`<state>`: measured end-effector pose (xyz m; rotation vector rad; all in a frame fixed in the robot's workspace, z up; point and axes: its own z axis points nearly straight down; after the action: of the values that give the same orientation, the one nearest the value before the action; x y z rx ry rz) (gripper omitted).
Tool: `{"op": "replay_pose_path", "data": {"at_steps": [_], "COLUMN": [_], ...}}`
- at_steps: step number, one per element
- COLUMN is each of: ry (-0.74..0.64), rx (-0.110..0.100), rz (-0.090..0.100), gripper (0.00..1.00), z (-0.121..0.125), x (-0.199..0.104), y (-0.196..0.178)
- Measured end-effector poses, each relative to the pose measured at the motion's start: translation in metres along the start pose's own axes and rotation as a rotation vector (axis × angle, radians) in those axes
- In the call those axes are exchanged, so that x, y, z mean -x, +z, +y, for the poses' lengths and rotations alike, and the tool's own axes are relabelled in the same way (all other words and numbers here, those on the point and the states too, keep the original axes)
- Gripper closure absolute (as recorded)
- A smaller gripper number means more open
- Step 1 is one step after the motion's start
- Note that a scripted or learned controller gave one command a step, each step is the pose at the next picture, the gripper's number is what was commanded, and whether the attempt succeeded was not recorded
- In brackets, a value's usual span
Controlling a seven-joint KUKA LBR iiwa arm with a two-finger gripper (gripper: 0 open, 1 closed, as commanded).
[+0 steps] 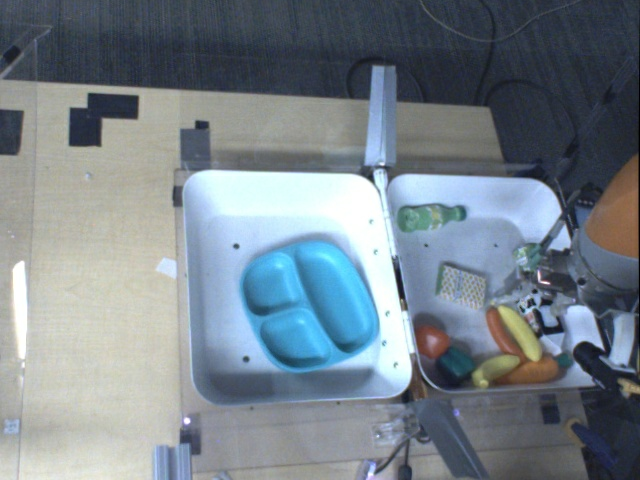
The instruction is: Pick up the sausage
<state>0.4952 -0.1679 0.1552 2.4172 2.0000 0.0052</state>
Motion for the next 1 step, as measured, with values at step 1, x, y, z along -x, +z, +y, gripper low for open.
{"op": "replay_pose_path", "data": {"at_steps": [1], "ry": [-0.353], "rx": [0.004], "rz": [0.001], "gripper": [0.0], "z": [-0.0183], "x": [-0.0638], "y": [0.0635]}}
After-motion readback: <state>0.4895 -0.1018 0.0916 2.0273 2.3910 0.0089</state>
